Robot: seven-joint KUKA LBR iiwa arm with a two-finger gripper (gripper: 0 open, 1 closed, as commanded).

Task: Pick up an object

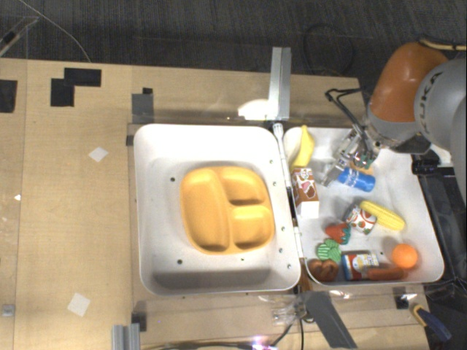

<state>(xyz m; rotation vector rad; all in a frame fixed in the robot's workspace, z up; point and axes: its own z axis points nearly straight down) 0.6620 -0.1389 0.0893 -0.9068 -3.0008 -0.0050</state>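
Note:
My gripper (346, 162) hangs over the upper part of the right bin (430, 228), under the grey arm with its orange band (398, 86). A blue can (359, 180) lies on its side directly below and touching the gripper's tip region; whether it is gripped is unclear. A yellow banana (303, 146) lies to the gripper's left by the bin's divider. A brown and white carton (305, 184) sits below the banana.
The right bin also holds a yellow corn cob (383, 215), a small white cup (359, 222), a red strawberry (336, 232), a green toy (328, 251), a red can (361, 262) and an orange (404, 256). A yellow divided tray (226, 208) sits in the left bin (157, 195).

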